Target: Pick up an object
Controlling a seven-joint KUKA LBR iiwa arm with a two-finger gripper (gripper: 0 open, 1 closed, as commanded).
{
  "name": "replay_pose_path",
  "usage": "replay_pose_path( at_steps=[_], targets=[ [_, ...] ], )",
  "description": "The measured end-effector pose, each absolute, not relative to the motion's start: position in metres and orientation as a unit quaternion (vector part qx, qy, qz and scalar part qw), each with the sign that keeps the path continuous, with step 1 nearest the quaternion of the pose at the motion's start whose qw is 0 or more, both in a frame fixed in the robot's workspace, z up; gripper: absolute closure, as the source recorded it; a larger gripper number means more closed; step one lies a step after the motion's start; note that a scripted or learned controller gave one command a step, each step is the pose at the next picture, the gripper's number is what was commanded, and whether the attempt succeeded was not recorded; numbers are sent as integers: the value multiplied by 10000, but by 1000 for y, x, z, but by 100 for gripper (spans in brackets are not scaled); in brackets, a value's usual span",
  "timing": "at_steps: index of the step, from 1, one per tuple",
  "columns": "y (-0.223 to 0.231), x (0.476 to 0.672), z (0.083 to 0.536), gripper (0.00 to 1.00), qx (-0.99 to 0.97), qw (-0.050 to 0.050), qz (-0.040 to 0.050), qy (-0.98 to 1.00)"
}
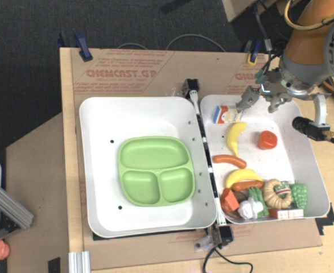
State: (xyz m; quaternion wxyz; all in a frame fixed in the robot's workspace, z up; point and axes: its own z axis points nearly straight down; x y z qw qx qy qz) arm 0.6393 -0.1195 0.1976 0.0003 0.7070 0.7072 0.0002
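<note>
Camera view: end effector [262, 98] spread open, holding nothing, above a curved yellow banana [235, 137].

Below the open-fingered tool [263, 99] lie the pickable things. A small red, white and blue carton [225, 115] sits just left of it. A yellow banana [235, 136] curves just below, a red tomato [267, 140] beside that. Farther down lie a sausage [229, 161] and a heap of toy food [263, 197].
</note>
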Motion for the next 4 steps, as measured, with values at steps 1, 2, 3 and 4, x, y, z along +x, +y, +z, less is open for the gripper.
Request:
replay_pose_path(
  at_steps=[1, 2, 3, 4],
  targets=[
    [-94, 618, 86, 0, 7066, -45, -26, 7076],
    [-96, 620, 102, 100, 7075, -13, -12, 7067],
    [-36, 553, 190, 100, 7052, -12, 16, 7090],
    [11, 528, 251, 100, 7054, 8, 17, 7088]
  ],
)
